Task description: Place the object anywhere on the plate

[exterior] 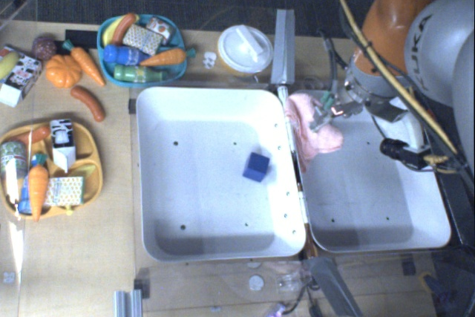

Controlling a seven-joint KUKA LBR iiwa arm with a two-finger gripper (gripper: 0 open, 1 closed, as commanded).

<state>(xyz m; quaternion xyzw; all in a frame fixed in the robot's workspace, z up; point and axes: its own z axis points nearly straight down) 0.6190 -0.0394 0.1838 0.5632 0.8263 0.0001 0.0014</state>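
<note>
Robot lab: KUKA arm (438, 33), white bins (215, 245), toy food (141, 48).

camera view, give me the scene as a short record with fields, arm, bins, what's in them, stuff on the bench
arm: grey KUKA arm with an orange band, reaching in from the right
gripper: over the upper left corner of the right bin, at the pink cloth
pink cloth: draped against the right bin's left wall
left bin: holds a blue cube right of centre
plate: none I can identify
bench, upper left: blue bowl of toy food
bench, left: yellow tray of toy food
bench, top: white lid
</note>
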